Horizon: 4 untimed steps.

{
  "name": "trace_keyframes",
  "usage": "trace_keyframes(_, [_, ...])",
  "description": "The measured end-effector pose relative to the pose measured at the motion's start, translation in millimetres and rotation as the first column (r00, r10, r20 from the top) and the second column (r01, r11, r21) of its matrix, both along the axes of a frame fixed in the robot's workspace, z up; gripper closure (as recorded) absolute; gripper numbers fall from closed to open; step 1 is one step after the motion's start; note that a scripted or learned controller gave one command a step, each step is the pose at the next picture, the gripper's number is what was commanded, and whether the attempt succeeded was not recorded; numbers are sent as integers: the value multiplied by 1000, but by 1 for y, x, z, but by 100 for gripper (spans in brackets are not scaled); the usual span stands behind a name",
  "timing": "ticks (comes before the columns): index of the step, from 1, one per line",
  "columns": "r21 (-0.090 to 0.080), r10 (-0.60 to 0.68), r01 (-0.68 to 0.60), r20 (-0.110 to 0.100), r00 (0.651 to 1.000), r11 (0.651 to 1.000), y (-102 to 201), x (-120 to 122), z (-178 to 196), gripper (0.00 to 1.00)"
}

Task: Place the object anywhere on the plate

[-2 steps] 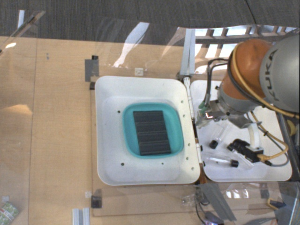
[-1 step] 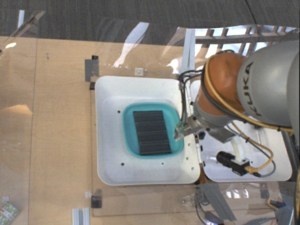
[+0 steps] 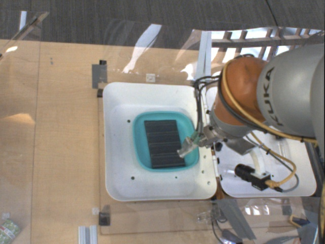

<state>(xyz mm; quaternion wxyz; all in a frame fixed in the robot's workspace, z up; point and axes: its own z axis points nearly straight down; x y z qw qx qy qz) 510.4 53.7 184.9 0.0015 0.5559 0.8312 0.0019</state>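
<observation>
Teal plate, square with rounded corners, sits about the centre of the left bin. Both bins are white and stand on a pale wood bench.

Task item: a black ribbed slab lies flat on the plate. Its long side runs roughly 12 to 6 o'clock and leans slightly toward 11. All four edges fall inside the plate rim, with teal visible around it at 9, 12 and 6 o'clock.

Gripper: located over the plate at the 4 o'clock side, its pale tip overlapping the slab's 4 o'clock corner in this view. Whether the tip touches the slab cannot be told. Whether the gripper is open or closed cannot be told either, since the tip is small and blurred. Nothing is seen held in it.

Arm: grey, enters from 3 o'clock, with its orange band above the divide between the bins. It covers most of the right bin, of which a white strip shows at 5 o'clock of the view.

Other findings: small dark dots mark the left bin floor around the plate. A dark bracket stands on the bench at 11 o'clock of the left bin, and another at 7 o'clock. Grey carpet lies beyond the bench at 12 o'clock.
</observation>
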Motion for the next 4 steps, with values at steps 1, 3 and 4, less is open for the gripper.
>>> trace_keyframes(1, [-1, 149, -149, 4, 989, 989, 16, 83, 84, 0])
trace_keyframes(3, [-1, 150, -150, -1, 989, 989, 73, 45, 8, 100])
trace_keyframes(4, [0, 149, -149, 0, 989, 989, 72, 45, 8, 0])
